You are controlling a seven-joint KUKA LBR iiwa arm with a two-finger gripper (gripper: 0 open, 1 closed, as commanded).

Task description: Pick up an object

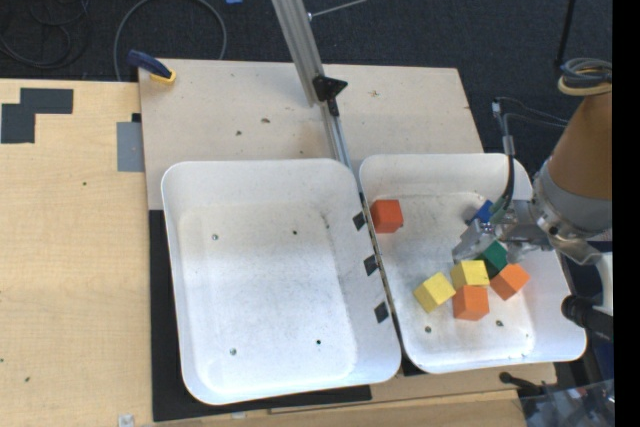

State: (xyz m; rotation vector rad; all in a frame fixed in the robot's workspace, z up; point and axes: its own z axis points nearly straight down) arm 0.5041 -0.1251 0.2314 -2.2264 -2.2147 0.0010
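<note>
i'm watching the hand point(482, 240) hovering low in the right bin point(440, 177) over the green block point(495, 259); i cannot tell its opening; nothing is looking lifted yet.

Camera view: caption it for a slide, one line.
Gripper low in the right bin over clustered blocks; lone orange block apart.

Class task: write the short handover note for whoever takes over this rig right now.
Gripper: low in the right bin, over the pile of blocks; nothing visibly held.
Things: a yellow block, another yellow block, a green block and two orange blocks clustered there; one orange block apart, near the divider.
Done: nothing lifted.
Left: grasp one block and raise it.
</note>
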